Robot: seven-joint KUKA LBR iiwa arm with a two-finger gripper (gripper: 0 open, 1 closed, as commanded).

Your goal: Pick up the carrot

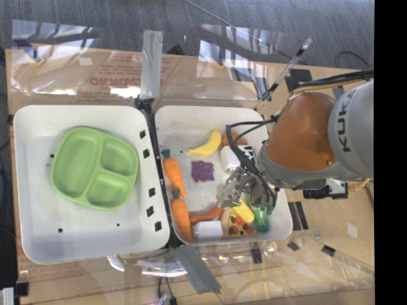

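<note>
hand (245, 192) above right bin clutter, carrot (173, 176) apart

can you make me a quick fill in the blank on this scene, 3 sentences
1. The green divided plate lies in the ____ bin.
2. The banana in the right bin is ____ in colour.
3. The purple grapes lie between the banana and the ____ carrots along that bin's left wall.

Missing words: left; yellow; orange
</note>
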